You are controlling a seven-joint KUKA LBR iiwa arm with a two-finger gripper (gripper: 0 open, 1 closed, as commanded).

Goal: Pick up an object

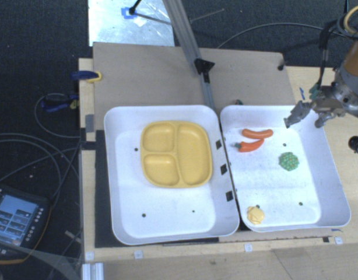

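A: So, where's the gripper?
B: Right edge of the frame, over the right bin's upper rim, fingers spread, grasping nothing.
A: And the objects?
B: Two orange sausages, possibly touching, a green ball centre-right, a yellow piece lower left.

Colours in the two white bins

Yellow tray; orange sausage; red-orange chilli; green ball, seemingly speckled; pale yellow lump.
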